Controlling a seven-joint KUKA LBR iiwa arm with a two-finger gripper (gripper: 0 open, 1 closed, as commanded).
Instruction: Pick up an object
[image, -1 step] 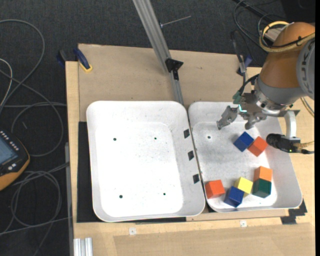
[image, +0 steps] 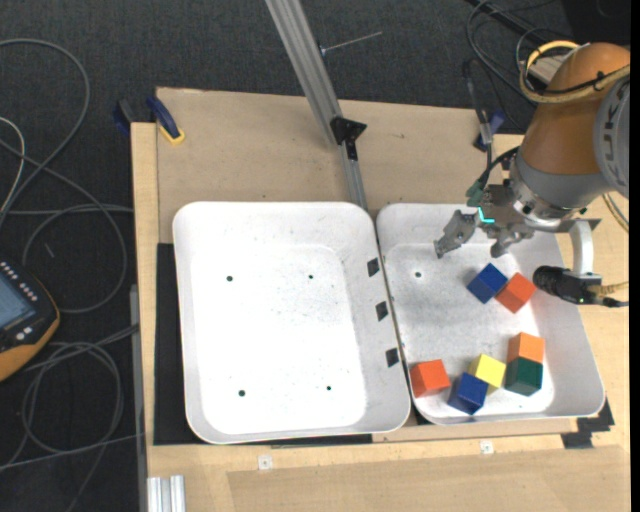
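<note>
Blue cube (image: 487, 282) lies just below open end effector (image: 480, 238).

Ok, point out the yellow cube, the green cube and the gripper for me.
yellow cube (image: 490, 370), camera view, on its top face.
green cube (image: 523, 376), camera view, on its front face.
gripper (image: 480, 240), camera view, midway between its fingertips, above the right bin (image: 420, 225).

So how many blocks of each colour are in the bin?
Blue blocks: 2
Orange blocks: 3
Yellow blocks: 1
Green blocks: 1
Total: 7, all in the right bin.
</note>
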